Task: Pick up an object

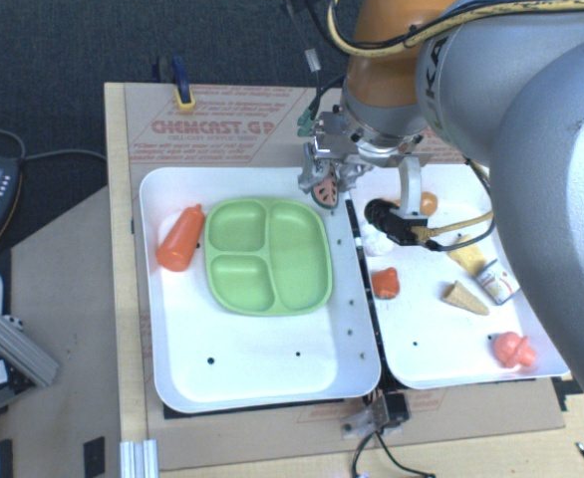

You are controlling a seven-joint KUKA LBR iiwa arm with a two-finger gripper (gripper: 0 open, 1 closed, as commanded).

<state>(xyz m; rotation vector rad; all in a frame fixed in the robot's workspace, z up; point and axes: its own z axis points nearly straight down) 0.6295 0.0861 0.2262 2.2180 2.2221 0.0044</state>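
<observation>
tool (328, 179): over back right corner of green three-compartment plastic plate (269, 255), fingers closed on small round red-and-dark piece (325, 194)
piece: at tool tips, just above plate's back rim
orange plastic bottle (180, 238): left of plate

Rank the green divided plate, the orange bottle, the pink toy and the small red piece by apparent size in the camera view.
1. green divided plate
2. orange bottle
3. pink toy and small red piece: these look about alike, so no ranking between them.
</observation>
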